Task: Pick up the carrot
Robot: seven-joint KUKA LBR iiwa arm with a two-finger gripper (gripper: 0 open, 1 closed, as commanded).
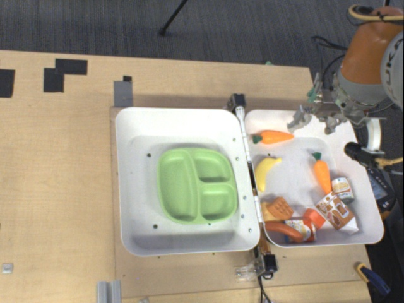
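Sideways, carrot (273,137), green end toward divider.

No legible text anywhere; print on the carton (336,212) at 4 o'clock too blurred to read.

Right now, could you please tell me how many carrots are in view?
2. One carrot lies by the right bin's far edge; the other carrot lies further right, mid-bin. The cluttered near corner could hide more.
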